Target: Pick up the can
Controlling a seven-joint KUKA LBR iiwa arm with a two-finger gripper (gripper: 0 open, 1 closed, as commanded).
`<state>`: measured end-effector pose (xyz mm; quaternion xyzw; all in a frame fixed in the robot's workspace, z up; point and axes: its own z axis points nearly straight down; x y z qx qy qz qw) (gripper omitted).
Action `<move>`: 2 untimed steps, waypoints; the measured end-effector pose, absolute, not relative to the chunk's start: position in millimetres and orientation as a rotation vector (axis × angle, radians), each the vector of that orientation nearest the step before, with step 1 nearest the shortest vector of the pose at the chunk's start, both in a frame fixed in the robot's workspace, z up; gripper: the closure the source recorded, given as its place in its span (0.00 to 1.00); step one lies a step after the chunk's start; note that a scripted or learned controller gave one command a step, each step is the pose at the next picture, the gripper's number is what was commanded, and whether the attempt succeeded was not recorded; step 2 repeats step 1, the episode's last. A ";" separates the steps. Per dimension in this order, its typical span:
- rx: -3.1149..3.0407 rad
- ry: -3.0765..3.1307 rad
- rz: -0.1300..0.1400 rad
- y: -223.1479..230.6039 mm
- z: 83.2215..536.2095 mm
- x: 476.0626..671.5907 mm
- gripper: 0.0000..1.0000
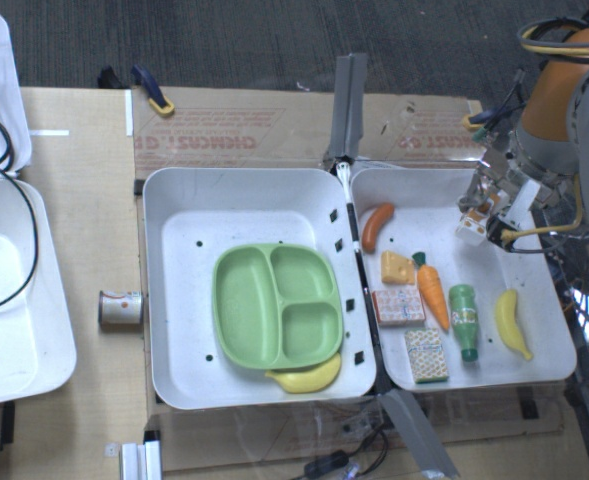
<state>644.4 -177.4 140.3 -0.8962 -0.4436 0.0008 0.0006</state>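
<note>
- Dark carpet runs along the far side of a pale wooden bench [84, 158], with flattened cardboard [234, 128] under two white bins.
- Lying on its side on the bench, the can [121, 309] sits just outside the left bin's [164, 268] left wall, apart from both bins' contents.
- Inside that left bin, a green divided plate [277, 305] rests near the middle, and a banana [304, 376] pokes out from under its near edge.
- Across the divider, the right bin [549, 363] holds a sausage [376, 226] near its far left, a cheese wedge [397, 268], a carrot [433, 296], a pink box [399, 307], a patterned box [427, 355], a green bottle [463, 320] and a second banana [513, 323] at the right.
- Over the right bin's far right corner hangs the gripper [482, 211], well away from the can; whether it is spread or closed cannot be told, as cables and a small white object crowd around its tip.
- Above it rises the grey arm [574, 108] with its orange band.
- At the far left stands a white curved fixture [14, 308] with a black cable [14, 158] looping across it.
</note>
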 end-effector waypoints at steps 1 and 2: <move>-2.856 -1.223 0.012 -199.2 94.0 633.8 1.00; -2.856 -1.223 0.012 -199.2 94.0 633.8 1.00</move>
